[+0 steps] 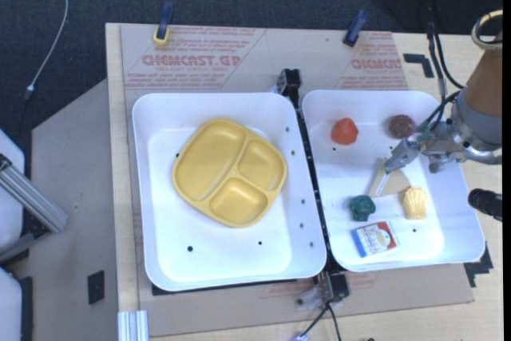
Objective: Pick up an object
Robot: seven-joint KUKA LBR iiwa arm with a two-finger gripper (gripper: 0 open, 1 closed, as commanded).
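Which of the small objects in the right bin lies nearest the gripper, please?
The yellow object lies nearest the gripper, just below its fingers; the red one, brown one, green one and carton lie farther off.

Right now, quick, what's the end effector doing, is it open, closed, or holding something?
End effector: over the right bin, between the brown object and the yellow corn-like toy; nothing visibly held; open or closed cannot be told.
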